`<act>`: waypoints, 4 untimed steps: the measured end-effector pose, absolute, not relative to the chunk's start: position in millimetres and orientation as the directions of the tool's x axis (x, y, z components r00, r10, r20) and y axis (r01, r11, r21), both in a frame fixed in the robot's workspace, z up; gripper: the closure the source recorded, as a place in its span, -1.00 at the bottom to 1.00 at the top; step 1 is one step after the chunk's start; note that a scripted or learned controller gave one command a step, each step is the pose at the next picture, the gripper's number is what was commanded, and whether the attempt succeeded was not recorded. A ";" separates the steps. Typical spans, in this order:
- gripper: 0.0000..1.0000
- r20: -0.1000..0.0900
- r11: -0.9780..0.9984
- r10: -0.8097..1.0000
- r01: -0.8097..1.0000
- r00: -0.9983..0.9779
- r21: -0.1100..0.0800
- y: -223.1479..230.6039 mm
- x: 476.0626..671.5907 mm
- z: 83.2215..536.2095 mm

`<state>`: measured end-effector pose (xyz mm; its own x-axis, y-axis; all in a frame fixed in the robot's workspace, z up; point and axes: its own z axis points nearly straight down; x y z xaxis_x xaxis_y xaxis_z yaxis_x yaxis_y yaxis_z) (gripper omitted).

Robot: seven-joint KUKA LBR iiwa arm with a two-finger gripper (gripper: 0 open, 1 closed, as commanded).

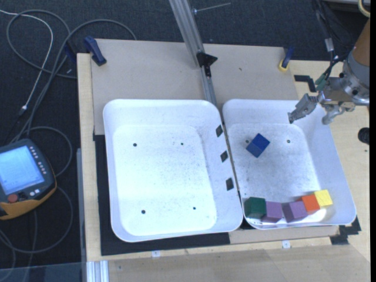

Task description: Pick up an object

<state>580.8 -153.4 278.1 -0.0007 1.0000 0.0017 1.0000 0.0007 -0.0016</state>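
A blue cube (257, 145) lies alone in the upper middle of the right bin (329, 151). Along that bin's front wall sits a row of blocks: a green cube (255, 207), a purple block (274, 210), another purple block (296, 210), an orange cube (311, 204) and a yellow cube (324, 198). My gripper (315, 111) hovers over the bin's upper right corner, to the right of and above the blue cube. Its two fingers are spread apart with nothing between them.
The left bin (117, 157) lies beside the right one, with black clips (224, 156) along the shared edge. A slanted metal pole (187, 25) rises behind the bins. A teach pendant (22, 174) and cables lie on the floor at the left.
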 end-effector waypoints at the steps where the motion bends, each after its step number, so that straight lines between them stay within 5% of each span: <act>1: -1.00 0.002 0.001 1.000 1.000 -0.001 -0.001 -153.4 580.8 278.1; 2: -1.00 0.004 0.006 1.000 1.000 -0.006 -0.008 -112.1 634.1 200.3; 3: -1.00 0.003 0.002 1.000 1.000 -0.002 -0.011 -104.2 635.8 94.4; 4: -1.00 0.002 0.002 1.000 1.000 -0.002 -0.005 -80.6 616.5 99.7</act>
<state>616.5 -80.6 99.7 -0.0020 1.0000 0.0022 1.0000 0.0021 -0.0048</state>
